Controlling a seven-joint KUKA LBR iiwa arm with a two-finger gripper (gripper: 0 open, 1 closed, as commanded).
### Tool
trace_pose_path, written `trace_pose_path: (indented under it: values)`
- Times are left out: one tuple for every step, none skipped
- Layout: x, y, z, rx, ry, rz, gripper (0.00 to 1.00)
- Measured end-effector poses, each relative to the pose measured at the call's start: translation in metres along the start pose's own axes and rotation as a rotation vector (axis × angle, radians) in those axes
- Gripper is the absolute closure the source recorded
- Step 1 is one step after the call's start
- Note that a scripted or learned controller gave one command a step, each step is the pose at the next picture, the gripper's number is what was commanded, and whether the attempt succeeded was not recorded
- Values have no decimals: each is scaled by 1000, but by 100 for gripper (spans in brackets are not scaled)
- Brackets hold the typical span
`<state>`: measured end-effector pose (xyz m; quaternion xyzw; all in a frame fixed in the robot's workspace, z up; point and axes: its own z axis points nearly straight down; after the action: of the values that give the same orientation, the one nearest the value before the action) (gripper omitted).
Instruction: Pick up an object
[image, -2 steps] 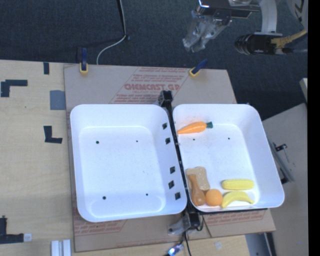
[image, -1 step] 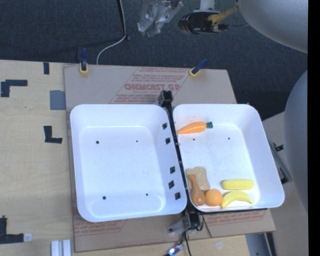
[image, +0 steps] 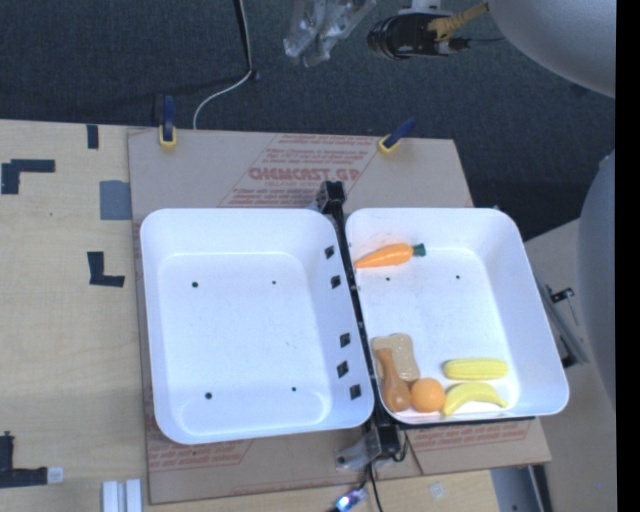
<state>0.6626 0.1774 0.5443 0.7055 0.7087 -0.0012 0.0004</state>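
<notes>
Landmark for all entries: the black divider (image: 345, 300) where the two bins meet.

1. Left bin (image: 160, 300). White, shallow, directly left of the divider. Nothing for the task lies in it.

2. Right bin (image: 520, 290). White, shallow, directly right of the divider. Holds every candidate for picking.

3. Carrot (image: 384, 256). Orange with a green tip, lying on its side just right of the divider, toward its far end, well apart from the other items.

4. Tan block (image: 398, 354) and brown piece (image: 392, 385). Just right of the divider, toward its near end, the two touching or overlapping; what they are cannot be made out.

5. Orange ball (image: 427, 396). Right of the brown piece and touching it, near the bin's front wall.

6. Corn cob (image: 475, 369) and banana (image: 474, 398). Both yellow, farther right of the divider, side by side in the front corner, the banana nearer the wall.

7. Gripper (image: 318, 32). Blurred, high above the far end of the divider, over the dark floor beyond the bench. Whether it is released or clenched cannot be told.

Risks, as judged. The front-corner cluster is tight: a descent there could strike a neighbour, wedge against the wall, or roll the ball away. The carrot is isolated but close to the divider, which could block one side of a grasp.
</notes>
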Motion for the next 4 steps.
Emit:
trace_pose_path:
  values:
    - [1,0,-10,1,-1,-1,100]
    - [2,0,-19,1,-2,-3,100]
    - [3,0,-29,2,-3,-4,100]
    - [3,0,-38,3,-5,-6,100]
